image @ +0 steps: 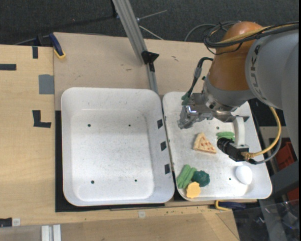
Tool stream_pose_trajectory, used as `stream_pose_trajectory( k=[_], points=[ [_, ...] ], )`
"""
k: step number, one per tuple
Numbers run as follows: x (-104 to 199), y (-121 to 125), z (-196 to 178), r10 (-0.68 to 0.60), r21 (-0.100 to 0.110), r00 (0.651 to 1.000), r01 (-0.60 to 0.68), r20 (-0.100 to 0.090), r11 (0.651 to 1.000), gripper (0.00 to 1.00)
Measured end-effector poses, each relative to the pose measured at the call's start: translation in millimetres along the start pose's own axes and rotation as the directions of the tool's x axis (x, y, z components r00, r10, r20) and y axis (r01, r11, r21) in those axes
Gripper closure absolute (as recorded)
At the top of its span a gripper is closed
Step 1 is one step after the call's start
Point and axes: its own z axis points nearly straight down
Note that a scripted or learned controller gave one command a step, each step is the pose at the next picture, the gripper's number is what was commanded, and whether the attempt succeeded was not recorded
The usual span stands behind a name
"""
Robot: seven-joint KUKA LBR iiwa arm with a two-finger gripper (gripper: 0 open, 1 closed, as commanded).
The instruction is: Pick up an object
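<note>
Right bin: orange wedge (204, 144) at centre; green pieces (192, 175) and yellow piece (193, 190) at 7 o'clock; white egg (243, 174) at 5 o'clock.

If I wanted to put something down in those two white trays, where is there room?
The left tray has a wide bare floor, wall to wall. The right tray is crowded: gripper over its upper part, cheese wedge mid-tray, green pods, yellow piece and white egg along the near edge.

We see the orange waffle-textured wedge (204, 144) mid-way in the right white plastic bin (176, 134), the green ridged toy (185, 175) at its near-left corner, the white egg (243, 174) near-right.
</note>
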Motion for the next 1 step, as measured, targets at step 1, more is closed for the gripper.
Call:
stream_pose_trajectory(
  k=[1],
  points=[
    [57.2, 20.4, 9.9, -0.001, 0.001, 1.000, 0.001, 0.000, 1.000, 1.00]
  ],
)
